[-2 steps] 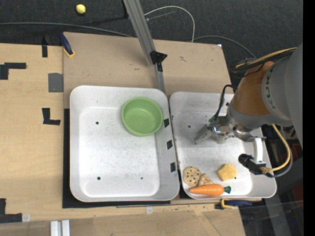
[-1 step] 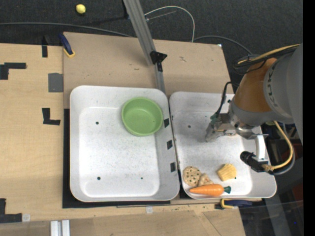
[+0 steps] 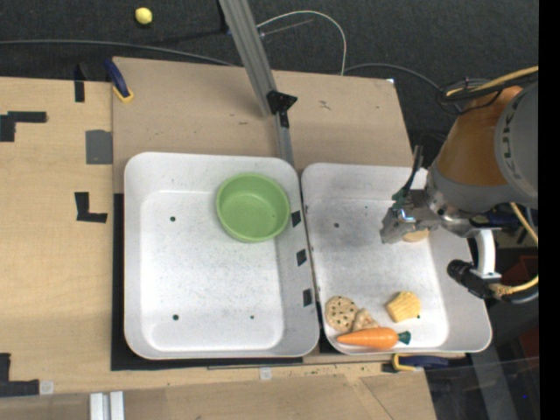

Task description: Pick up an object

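Carrot (image 3: 373, 339), cracker (image 3: 339, 311) and cheese wedge (image 3: 403, 305) cluster below the gripper (image 3: 404, 226).
Gripper sits low in the right bin (image 3: 350, 191), apparently seeking a grasp; whether clenched or released, I cannot tell.

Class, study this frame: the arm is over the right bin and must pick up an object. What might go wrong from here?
1. The end effector sits near the right bin's upper right, apart from the food; closing there would likely grasp nothing.
2. The carrot, cookie and corn crowd the bin's near edge, so a grasp may bump a neighbour or the rim.
3. The bowl lies in the left bin, a longer reach.
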You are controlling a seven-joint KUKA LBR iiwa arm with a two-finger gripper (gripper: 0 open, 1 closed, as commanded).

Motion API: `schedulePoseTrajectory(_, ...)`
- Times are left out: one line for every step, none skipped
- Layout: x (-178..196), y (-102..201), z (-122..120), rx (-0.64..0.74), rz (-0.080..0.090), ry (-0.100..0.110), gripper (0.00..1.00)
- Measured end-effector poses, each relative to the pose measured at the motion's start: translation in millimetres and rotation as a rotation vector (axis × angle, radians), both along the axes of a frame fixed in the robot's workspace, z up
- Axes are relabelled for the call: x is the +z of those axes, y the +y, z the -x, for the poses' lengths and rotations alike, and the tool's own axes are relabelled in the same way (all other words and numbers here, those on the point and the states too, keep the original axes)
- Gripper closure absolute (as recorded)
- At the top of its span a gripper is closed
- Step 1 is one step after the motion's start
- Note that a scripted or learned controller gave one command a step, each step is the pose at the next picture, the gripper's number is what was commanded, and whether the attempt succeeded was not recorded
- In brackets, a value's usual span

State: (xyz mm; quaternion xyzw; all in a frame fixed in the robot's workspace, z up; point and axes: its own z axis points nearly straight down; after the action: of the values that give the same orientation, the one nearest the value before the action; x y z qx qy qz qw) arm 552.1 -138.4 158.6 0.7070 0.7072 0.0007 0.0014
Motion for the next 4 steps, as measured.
schedulePoseTrajectory(43, 4, -1, 0.002, 0.000, 0.000, 1.00)
schedulePoseTrajectory(96, 4, -2, 0.002, 0.000, -0.002, 1.00)
schedulePoseTrajectory(80, 57, 8, 0.005, -0.002, 0.006, 1.00)
schedulePoseTrajectory(81, 99, 23, 0.002, -0.001, 0.004, 1.00)
